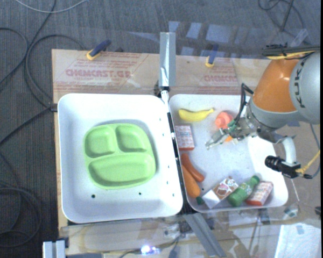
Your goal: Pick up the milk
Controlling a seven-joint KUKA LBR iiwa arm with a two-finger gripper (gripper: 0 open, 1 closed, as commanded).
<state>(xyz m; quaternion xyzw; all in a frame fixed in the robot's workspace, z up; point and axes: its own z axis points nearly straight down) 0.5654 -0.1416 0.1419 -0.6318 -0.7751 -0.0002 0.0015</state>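
The milk (184, 137) is a small white carton with red print. It lies flat against the left wall of the right bin (269, 160). My gripper (217, 140) hangs low over the middle of that bin, pointing left. It is a short way to the right of the milk and not touching it. Its fingers stand slightly open with nothing between them. The grey arm with its orange band (277, 90) comes in from the right.
In the right bin are a yellow banana (195, 113), an orange-red item (224, 119) by the wrist, two carrot-like sticks (191, 175), a brown-and-white carton (225, 188), a green bottle (242, 192) and a red box (260, 193). The left bin (70, 198) holds a green divided plate (120, 155).
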